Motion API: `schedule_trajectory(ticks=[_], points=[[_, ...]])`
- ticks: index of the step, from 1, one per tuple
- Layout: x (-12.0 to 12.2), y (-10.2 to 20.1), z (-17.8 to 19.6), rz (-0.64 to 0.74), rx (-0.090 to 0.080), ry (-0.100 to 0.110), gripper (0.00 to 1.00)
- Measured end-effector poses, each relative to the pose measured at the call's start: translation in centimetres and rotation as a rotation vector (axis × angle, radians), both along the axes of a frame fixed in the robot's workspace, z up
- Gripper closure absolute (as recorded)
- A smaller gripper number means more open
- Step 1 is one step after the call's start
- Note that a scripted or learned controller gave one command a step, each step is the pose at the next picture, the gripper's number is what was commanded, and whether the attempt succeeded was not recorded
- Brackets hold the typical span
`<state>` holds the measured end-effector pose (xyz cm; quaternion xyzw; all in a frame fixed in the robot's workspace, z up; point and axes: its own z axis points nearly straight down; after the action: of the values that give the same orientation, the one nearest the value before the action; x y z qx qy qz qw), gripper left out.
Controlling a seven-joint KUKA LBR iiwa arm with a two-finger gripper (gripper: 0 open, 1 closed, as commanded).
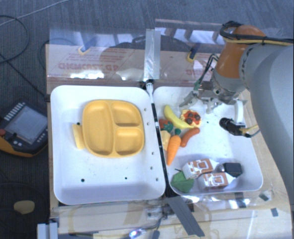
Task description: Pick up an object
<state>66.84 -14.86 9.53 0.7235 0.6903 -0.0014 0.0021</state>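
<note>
Camera view: arm enters from right, end effector point(202, 101) low over upper part of right bin point(246, 158), fingers spread apart, nothing betw. them. Just below it: banana point(175, 118), small pizza-like piece point(191, 117), sausage point(189, 137), carrot point(172, 149) clustered near bin's left wall. Two small cartons point(206, 174) and green leaf point(183, 182) at front. Left bin point(67, 183) holds yellow divided tray point(113, 127).

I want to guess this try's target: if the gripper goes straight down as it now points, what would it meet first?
Probably the small red-orange toy beside the banana; the gripper hangs just above it, though depth is unclear.
</note>
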Motion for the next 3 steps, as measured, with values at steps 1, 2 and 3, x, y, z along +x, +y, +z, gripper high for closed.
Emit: schedule_trajectory(ticks=[1, 2, 3], points=[[-4.5, 1.3, -0.5, 0.052, 0.000, -0.009, 0.00], [-8.1, 1.2, 6.5, -0.090, 0.005, 0.002, 0.00], [-6.7, 4.1, -0.5, -0.191, 0.003, -0.010, 0.00]])
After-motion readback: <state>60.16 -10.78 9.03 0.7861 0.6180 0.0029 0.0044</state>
